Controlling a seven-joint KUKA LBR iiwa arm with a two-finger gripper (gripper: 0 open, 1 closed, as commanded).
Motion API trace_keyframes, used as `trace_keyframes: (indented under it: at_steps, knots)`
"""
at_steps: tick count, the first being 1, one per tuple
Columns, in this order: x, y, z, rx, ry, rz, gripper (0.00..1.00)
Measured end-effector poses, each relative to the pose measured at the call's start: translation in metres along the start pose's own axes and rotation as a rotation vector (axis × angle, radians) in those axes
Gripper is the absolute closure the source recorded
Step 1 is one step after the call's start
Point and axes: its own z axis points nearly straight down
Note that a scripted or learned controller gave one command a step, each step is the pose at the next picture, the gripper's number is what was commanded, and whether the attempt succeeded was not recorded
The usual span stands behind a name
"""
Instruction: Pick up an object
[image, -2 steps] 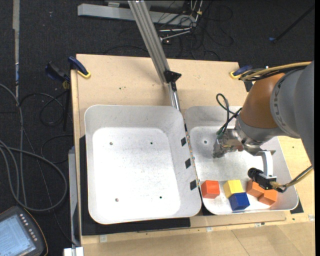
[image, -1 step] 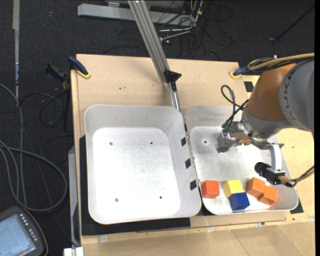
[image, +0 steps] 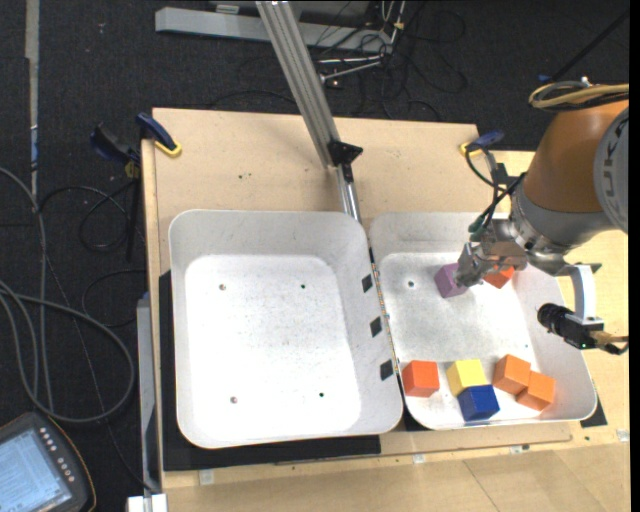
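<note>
- The arm (image: 575, 170) comes in from the right side of the view, with its orange band above the grey wrist, and it reaches down into the right bin (image: 570, 420).
- The gripper (image: 472, 272) is low over the upper part of this bin, just beside a purple block (image: 447, 281) on the block's right.
- The gripper body hides its tips from above, so I cannot tell how the jaws stand, and I cannot tell if they touch the purple block.
- The purple block lies on the bin floor, near the upper left area of the right bin, tilted a little against the bin edges.
- An orange-red block (image: 498, 278) is just on the other side of the gripper, partly hidden under it.
- Along the lower edge of the right bin there is a row of blocks: an orange cube (image: 421, 377) at the left, then a yellow cube (image: 465, 375), and a blue cube (image: 479, 402) touching the yellow one from below.
- More to the right, two orange blocks (image: 525, 381) lie close together, near the lower right corner.
- The left bin (image: 190, 330) stands beside the right one, on the wooden bench (image: 250, 160).
- A metal rod (image: 305, 85) goes at a slant from the top of the view down to the place between the two bins.
</note>
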Motion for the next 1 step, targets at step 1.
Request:
trace_keyframes:
  at_steps: [1]
  knots:
    - [0.0013,0.0055,-0.0435,0.000,0.000,-0.002,1.00]
